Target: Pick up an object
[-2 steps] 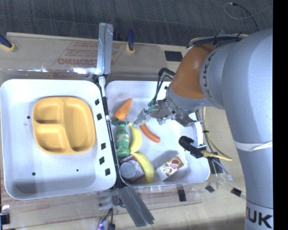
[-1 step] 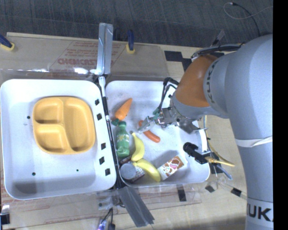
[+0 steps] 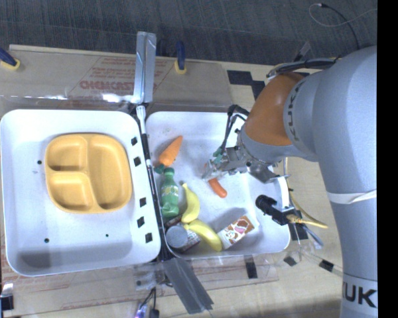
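A small orange piece (image 3: 217, 188) is seen lying on the floor of the right bin (image 3: 198, 126), about midway between its near and far edges and somewhat towards its right edge. It is judged to be the likeliest target, since the gripper (image 3: 218, 169) is poised just on its far side, with the tips nearly upon it. No object is seen to be held, and whether the gripper is open or closed cannot be told at this slant. The piece lies alone on bare floor, so a descent onto it could be made without any neighbour being disturbed.

Most of the other objects are crowded along the bin's left wall. A carrot (image 3: 171, 150) is laid slantwise near the far left corner. A green bottle (image 3: 169, 194) is lodged against the wall below it, with two bananas (image 3: 194, 207) touching the bottle's right side and trailing towards the near edge. A dark can (image 3: 178, 238) is wedged in the near left corner, and a small carton (image 3: 237, 229) is set close to the near edge. These are packed tightly and would probably be harder to take singly.

Open room is left across the far half of the bin and along its right side, where the arm reaches in. In the left bin (image 3: 20, 211) a yellow divided plate (image 3: 88, 172) is placed, well apart from the gripper.
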Controlling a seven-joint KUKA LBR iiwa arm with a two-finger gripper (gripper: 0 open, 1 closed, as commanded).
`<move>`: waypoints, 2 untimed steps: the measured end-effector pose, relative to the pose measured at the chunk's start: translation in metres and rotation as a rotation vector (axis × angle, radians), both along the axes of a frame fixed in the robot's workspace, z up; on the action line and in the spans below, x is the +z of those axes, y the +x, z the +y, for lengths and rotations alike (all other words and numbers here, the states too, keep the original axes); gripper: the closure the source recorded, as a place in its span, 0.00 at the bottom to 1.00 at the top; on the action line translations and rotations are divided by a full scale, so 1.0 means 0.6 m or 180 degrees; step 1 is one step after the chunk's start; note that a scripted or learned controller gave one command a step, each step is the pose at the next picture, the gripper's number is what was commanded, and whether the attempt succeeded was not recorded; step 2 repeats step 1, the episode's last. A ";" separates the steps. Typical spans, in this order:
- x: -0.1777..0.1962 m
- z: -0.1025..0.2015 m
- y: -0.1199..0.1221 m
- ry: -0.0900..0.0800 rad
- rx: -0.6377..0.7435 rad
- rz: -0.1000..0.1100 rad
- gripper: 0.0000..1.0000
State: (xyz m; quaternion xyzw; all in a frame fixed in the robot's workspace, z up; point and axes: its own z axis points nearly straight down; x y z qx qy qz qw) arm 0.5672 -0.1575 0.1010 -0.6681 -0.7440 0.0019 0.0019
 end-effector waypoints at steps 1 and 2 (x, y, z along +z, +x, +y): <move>0.204 0.041 -0.032 -0.0003 -0.0856 -0.0012 1.00; 0.204 0.041 -0.032 -0.0003 -0.0856 -0.0012 1.00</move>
